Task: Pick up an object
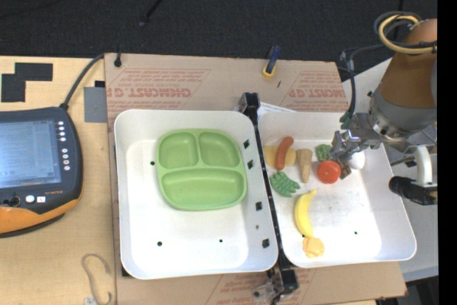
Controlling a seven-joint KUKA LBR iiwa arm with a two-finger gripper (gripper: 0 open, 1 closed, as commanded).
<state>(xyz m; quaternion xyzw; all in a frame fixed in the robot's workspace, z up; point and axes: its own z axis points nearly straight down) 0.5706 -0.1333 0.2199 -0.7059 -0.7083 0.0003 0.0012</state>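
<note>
The near rim of the left white bin (186, 269) runs along the bottom of the view, beside the right white bin (385, 243), both resting on brown cardboard over the bench (43, 239). A green divided plate (202, 170) lies flat in the left bin, toward its far half. Toy foods are spread across the right bin: a yellow banana (304, 211) lies lengthwise near the middle, with a small orange piece (313, 247) just beyond its near tip. A green leafy piece (285, 184) sits near the divider between the bins, and a red-orange sausage (284, 151) lies farther back, a pale carrot-shaped piece (305, 163) to its right. A red tomato (328, 172) rests toward the bin's right half, with a small green item (324, 151) just behind it. The grey arm (403, 93) reaches in from the right, and its pincer (348, 153) is low over the bin, just beside the tomato and the green item. It cannot be told whether the pincer is wide or narrow, nor whether anything sits within it. A handheld control pendant (36, 164) with a lit screen lies on the bench well to the left, and a blue-and-yellow clamp (271, 61) sits at the cardboard's far edge.
</note>
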